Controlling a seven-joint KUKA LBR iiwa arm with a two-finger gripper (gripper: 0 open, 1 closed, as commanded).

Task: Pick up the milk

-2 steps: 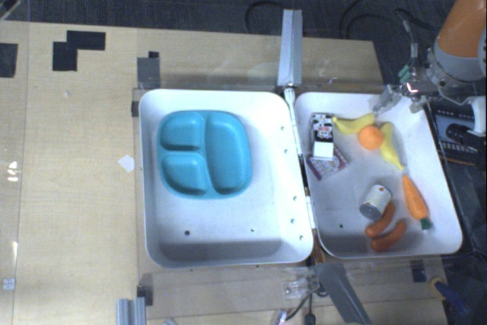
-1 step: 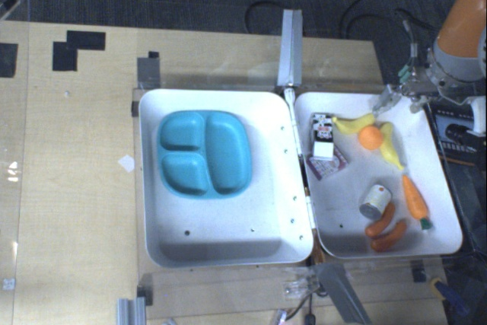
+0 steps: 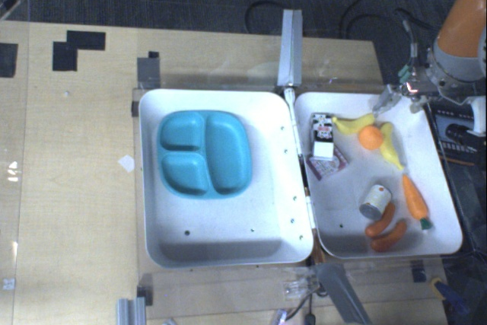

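Milk: small white-and-black carton [image 3: 323, 136] lying at right bin's [image 3: 449, 232] left side, beside yellow banana [image 3: 354, 124] | gripper [image 3: 396, 96]: above bin's far edge, state unclear | step: approach; next, descend over carton.

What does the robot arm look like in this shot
The arm enters from the right with a rounded orange band above a grey wrist. Below that sits a light grey metal collar, and the pincer is slim, silvery metal. A small red light glows near the wrist, with thin dark cables beside it.
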